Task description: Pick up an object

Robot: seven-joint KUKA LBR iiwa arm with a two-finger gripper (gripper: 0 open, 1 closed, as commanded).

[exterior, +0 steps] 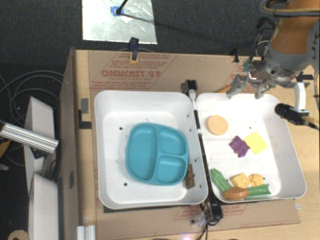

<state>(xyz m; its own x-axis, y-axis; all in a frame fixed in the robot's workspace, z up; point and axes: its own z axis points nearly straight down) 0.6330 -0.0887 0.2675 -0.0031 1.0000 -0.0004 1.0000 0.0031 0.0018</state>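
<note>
**A:** If we go from the left side, what does the arm have to choose from?

**B:** The left bin (107,114) holds one blue divided plate (156,154), lying flat in the middle. It is wide and low, so I judge it a poor target for two fingers. The right bin (285,149) has the small things. A round tan disc (217,125) lies alone at the far left of it. A purple piece (239,146) and a yellow square (256,142) lie in the middle, just beside each other. At the near edge a green piece (218,178), some yellow lumps (247,179), an orange sausage shape (235,194) and a green strip (257,189) are crowded together.

**A:** And where is the gripper (247,89)?

**B:** It hangs over the far rim of the right bin, with the fingers spread apart and nothing between them. No object is picked yet.

**A:** So how should this step go well?

**B:** I would take the tan disc. It has free floor around it and it is nearest to the gripper. The arm should come toward the near side, center over the disc, and go straight down with the fingers on both sides before closing. The crowded pile is risky, because one finger may land on a neighbour and push it away.
</note>
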